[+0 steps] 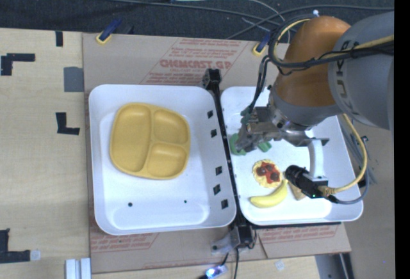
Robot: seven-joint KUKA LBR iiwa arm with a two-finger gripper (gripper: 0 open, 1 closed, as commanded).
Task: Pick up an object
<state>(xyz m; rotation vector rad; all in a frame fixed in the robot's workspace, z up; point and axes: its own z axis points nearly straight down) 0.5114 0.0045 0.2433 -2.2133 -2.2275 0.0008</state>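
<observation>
From the overhead camera, you see the gripper (256, 134) low over the inner side of the right-hand shallow white plastic bin (333, 214), its metal body half hidden under the grey arm with its orange band (314, 60). You cannot tell whether it is apart or together, and nothing is visibly held in it.

A small green object (238, 143) lies just beside the gripper, toward the divider, and may be touching it; its shape is too blurred to name. Nearer the camera than the gripper lie a round flat yellow piece with red topping (267, 172) and, beyond that, a yellow toy banana (269, 197).

Well away from the gripper, across the divider, a yellow three-compartment plastic plate (150, 140) rests in the left-hand white bin (102, 207).

By my reading the pick is not yet done: every object rests in a bin, and closing and lifting remain.
</observation>
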